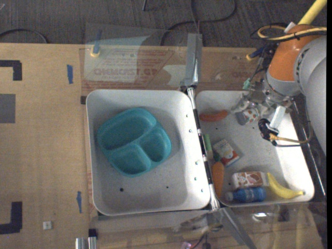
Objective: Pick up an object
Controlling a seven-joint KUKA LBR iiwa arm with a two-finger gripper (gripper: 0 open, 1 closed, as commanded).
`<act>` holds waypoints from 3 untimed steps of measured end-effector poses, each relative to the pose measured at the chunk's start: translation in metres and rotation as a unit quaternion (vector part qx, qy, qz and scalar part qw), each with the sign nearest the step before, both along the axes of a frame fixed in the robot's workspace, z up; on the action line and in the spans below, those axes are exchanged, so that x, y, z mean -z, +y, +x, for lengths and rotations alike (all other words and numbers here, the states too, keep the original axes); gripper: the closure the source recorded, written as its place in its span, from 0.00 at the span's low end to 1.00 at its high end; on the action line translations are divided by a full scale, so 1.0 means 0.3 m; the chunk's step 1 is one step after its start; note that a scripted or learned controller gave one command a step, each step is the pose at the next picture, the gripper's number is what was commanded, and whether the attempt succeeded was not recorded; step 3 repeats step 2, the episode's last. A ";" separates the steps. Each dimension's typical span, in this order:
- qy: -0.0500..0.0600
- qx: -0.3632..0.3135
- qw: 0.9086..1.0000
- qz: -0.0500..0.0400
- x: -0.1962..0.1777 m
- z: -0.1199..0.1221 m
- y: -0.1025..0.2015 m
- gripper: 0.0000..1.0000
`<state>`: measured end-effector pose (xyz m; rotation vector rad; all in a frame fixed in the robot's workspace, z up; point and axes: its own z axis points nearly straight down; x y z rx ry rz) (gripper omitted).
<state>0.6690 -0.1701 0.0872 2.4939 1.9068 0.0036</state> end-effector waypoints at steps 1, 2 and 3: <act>-0.003 -0.001 1.000 -0.002 -0.042 0.006 0.000 1.00; 0.001 0.101 0.995 0.000 -0.343 -0.005 0.099 1.00; 0.001 0.101 0.995 0.000 -0.343 -0.005 0.099 1.00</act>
